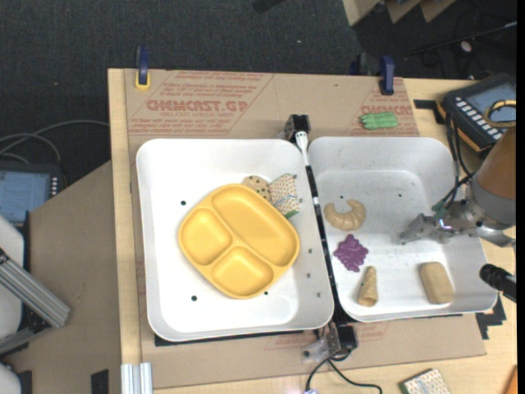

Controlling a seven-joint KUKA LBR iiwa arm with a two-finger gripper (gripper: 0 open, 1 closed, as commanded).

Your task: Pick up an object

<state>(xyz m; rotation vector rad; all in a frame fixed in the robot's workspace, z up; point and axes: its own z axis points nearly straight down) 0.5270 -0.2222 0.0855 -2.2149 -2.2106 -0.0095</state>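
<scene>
Over the right bin (385, 150) my claw (420, 228) reaches in from the right edge, low above the bin floor. Its fingers look spread apart, and I see nothing between them.

Right bin contents, all loose on the floor:
- croissant (345, 213), near the left wall, left of the claw and apart from it.
- purple grape bunch (351, 253), just below the croissant.
- ice-cream cone (367, 286), lying tilted, near the front edge, just below the grapes.
- tan bread roll (436, 282), front right, below the claw, not touching it.

Left bin (164, 220): yellow divided plate (238, 240) with three compartments sits in the middle, turned at a slant. Two small items peek out from behind its upper right rim: a cookie (257, 185) and a patterned piece (286, 190) I can't identify.

On the table (246, 97), beyond the right bin, lies a small green object (378, 121). Two blue clamps (143, 66) grip the far edge.
</scene>
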